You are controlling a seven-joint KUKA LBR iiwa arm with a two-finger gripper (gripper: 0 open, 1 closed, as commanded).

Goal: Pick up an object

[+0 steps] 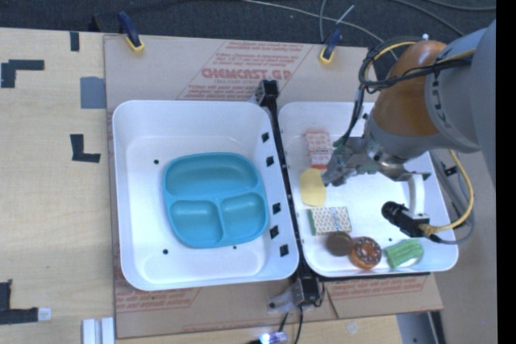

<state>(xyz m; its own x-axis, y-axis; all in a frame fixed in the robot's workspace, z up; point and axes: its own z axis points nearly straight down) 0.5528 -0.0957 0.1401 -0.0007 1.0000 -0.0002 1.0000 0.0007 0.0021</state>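
Locate the claw [334, 173] in the right bin [435, 258], low over the bin floor. You cannot tell how far it is open, nor whether it has hold of anything. A yellow piece [313, 188] lies just beside its tip. A pink-striped packet [318, 147] lies near the bin's far side, close to the divider. A dotted packet [331, 219] lies nearer you, with a brown disc [339, 242], a doughnut [365, 252] and a green item [404, 254] in a row beyond it. The left bin [129, 173] holds a blue tray [214, 199]. Both bins rest on cardboard [234, 68] on the tabletop [48, 197].
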